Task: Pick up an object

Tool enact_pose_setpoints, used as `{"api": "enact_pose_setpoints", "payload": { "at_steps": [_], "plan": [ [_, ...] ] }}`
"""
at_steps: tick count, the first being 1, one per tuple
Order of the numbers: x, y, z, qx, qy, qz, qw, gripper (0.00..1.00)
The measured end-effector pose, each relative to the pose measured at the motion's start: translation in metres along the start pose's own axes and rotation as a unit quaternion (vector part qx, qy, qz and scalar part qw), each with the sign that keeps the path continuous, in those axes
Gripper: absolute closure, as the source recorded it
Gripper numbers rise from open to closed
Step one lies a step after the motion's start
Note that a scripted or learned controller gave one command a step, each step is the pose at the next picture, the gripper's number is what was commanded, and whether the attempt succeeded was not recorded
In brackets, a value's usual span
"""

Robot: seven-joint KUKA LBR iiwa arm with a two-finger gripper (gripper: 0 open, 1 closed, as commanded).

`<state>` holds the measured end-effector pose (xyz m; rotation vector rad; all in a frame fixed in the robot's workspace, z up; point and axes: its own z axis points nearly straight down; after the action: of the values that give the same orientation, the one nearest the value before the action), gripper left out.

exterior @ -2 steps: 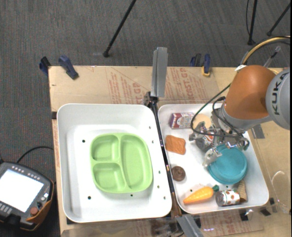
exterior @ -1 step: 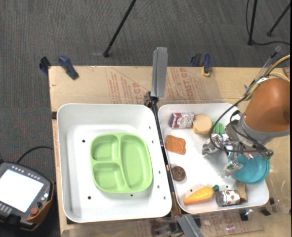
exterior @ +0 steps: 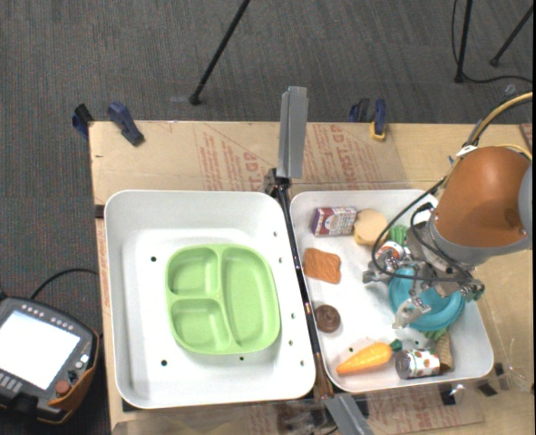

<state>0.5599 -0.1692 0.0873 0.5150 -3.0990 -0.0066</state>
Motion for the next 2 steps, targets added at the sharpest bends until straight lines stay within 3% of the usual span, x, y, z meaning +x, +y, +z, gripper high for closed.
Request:
{"api": "enact_pose_setpoints", "payload": {
  "at_steps": [2],
  "plan": [
    [-0.034,0.038,0.000,0.000,0.000,0.016,0.9999,0.00]
  ]
}}
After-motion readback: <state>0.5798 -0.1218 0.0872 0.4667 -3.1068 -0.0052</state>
